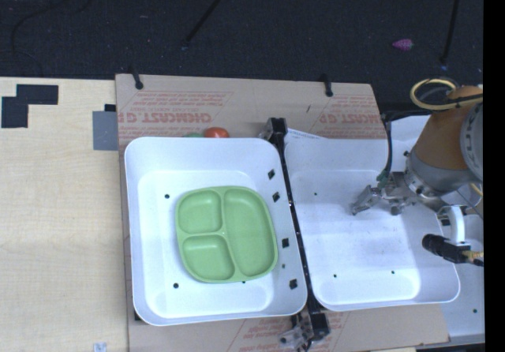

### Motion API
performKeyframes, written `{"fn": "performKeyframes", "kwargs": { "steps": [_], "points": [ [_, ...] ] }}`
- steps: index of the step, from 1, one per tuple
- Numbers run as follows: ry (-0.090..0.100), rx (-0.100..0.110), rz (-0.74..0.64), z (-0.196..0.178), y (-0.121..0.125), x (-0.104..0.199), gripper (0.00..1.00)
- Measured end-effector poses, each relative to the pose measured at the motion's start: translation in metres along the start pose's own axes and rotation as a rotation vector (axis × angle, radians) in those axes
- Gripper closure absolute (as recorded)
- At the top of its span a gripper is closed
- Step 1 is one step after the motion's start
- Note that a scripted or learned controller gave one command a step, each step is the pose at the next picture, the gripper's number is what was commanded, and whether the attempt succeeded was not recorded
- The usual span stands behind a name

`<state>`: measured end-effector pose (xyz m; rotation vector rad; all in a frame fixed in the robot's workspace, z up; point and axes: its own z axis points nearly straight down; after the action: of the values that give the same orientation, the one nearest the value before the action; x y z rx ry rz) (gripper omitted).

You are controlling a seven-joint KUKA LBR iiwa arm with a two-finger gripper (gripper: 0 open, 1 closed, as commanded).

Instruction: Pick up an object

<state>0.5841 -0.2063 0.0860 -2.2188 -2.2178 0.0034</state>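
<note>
Low in the frame, the two white bins sit side by side on the tabletop (pixel 55 208), touching along a dark clipped seam that runs up the middle. Inside the left bin (pixel 150 185) lies a pale green divided plate (pixel 226 234), flat on the bin floor and slightly toward its lower half, with three compartments facing up. Right of it, the right bin (pixel 355 279) shows a bare white floor with a few small dark dots. Higher and toward the right edge, the grey arm (pixel 446 157) reaches in over that bin's upper right part, and its claw (pixel 377 199) hangs well apart from the green plate, its metal fingers spread apart with nothing between them. Beyond the left bin's far rim, a small red-orange object (pixel 215 133) peeks out against the brown cardboard (pixel 237 110) sheet.
</note>
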Motion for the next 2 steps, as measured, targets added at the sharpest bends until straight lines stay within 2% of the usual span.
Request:
{"fn": "performKeyframes", "kwargs": {
  "steps": [1,2],
  "points": [
    [-0.001,-0.002,0.0,-0.012,0.001,0.0,1.0],
    [-0.002,-0.007,-0.002,-0.06,0.009,0.004,1.0]
  ]
}}
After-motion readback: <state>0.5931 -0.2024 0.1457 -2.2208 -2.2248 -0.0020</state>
